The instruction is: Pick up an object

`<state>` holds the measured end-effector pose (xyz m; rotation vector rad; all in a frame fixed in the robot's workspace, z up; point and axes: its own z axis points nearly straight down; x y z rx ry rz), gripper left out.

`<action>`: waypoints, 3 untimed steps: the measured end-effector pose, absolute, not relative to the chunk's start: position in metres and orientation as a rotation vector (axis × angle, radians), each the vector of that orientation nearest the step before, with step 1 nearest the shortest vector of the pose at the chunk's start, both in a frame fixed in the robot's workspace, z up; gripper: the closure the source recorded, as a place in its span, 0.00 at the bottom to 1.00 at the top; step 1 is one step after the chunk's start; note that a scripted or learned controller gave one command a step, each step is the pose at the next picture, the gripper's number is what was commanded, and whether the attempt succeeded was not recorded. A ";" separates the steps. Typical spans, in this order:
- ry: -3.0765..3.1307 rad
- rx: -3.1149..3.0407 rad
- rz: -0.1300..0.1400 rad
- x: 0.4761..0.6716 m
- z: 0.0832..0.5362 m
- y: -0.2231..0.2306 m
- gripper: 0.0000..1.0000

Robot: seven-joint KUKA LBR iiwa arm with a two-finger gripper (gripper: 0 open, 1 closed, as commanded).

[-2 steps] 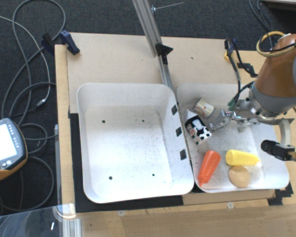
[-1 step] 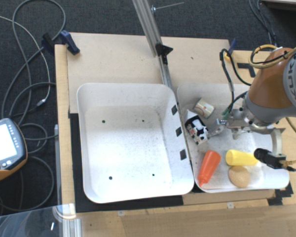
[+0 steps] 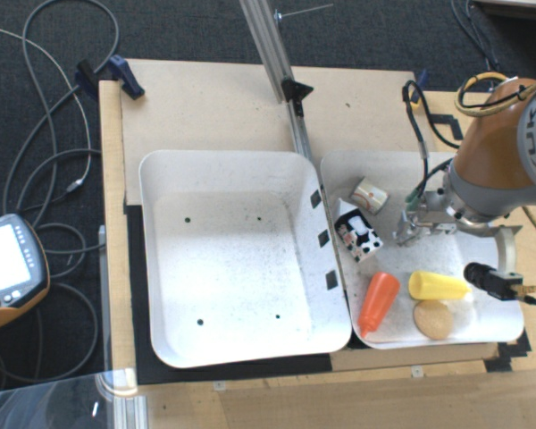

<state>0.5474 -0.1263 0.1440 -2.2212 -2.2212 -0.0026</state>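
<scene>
The right bin holds several objects. A small beige cylinder lies near its back. A black-and-white box sits by the left wall. Along the front lie an orange cylinder, a yellow block and a tan round piece. My gripper hangs low over the middle of this bin, just right of the black-and-white box and above the yellow block. I see nothing held in it.
The left bin stands beside the right one, across a shared wall with black tabs. A slanted metal pole comes down to the bins' back edge. Cables and a black connector hang off the arm.
</scene>
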 end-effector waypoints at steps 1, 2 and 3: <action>-2.229 -2.223 -0.007 0.548 0.204 -0.117 1.00; -2.228 -2.222 -0.006 0.554 0.249 -0.115 1.00; -2.228 -2.222 -0.006 0.556 0.293 -0.115 1.00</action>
